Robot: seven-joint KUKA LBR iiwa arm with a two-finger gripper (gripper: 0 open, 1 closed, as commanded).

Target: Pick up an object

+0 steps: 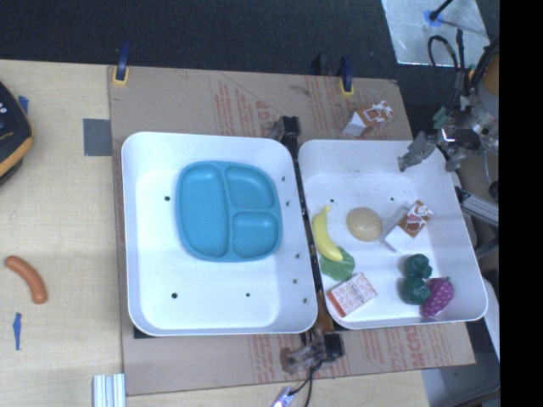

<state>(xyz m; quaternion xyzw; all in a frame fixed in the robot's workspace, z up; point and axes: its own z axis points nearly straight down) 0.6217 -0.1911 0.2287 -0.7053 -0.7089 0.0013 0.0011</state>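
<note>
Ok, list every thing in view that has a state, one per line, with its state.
gripper: over the right bin's top right corner, holding nothing seen
blue tray: flat in the left bin, compartments bare
banana: lying in the right bin, resting against the green item
beige ball: resting loose in the right bin
small carton: lying on its side in the right bin
purple grapes: touching the green toy
sausage: lying on the bench, outside the bins

A robotics lab bench: 2 white bins [136, 227] on clamped cardboard [212, 108], toy food such as a plastic banana [326, 236], taped floor marker [428, 19].
</note>
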